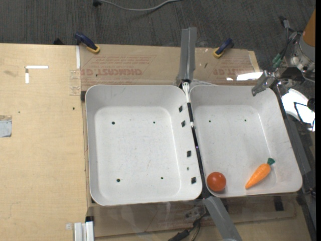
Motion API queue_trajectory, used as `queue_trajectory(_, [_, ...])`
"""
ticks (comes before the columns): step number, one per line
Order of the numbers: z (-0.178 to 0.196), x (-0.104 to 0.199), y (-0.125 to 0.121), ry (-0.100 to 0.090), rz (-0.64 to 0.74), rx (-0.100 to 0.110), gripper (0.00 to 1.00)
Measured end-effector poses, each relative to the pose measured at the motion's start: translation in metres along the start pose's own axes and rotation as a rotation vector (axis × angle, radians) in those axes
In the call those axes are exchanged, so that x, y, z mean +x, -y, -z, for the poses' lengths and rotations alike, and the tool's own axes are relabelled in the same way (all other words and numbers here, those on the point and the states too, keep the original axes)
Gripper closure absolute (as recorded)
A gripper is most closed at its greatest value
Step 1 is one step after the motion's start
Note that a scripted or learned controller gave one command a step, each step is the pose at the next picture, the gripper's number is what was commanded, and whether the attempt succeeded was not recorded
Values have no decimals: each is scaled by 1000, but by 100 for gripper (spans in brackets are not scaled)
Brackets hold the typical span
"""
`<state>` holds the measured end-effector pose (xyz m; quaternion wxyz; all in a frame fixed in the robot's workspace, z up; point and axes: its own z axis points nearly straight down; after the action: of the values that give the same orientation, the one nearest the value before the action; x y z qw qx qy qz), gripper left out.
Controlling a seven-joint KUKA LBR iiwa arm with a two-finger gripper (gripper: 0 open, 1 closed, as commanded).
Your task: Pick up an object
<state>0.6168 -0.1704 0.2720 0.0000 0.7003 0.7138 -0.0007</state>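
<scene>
With the pick not begun, an end effector (264,83) hangs at the right bin's (235,104) far corner, carrot (259,174) and ball (216,181) untouched.

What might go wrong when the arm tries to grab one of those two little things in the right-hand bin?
The ball is round and sits in the near left corner of the right bin, so it could roll away or the wall could block the gripper. The toy carrot lies tilted near the front wall; fingers closing across its tapered end may slip off. The gripper is at the far right corner, away from both.
</scene>
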Motion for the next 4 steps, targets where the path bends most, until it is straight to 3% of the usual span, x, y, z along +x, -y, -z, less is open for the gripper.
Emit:
queue_trajectory(1, [-139,51,49,-1,-205,6,0])
queue_trajectory(2, [-180,7,126,-1,340,-2,0])
queue_trajectory(3, [-173,7,127,-4,335,1,100])
queue_trajectory(4, [-82,82,75,-1,164,1,100])
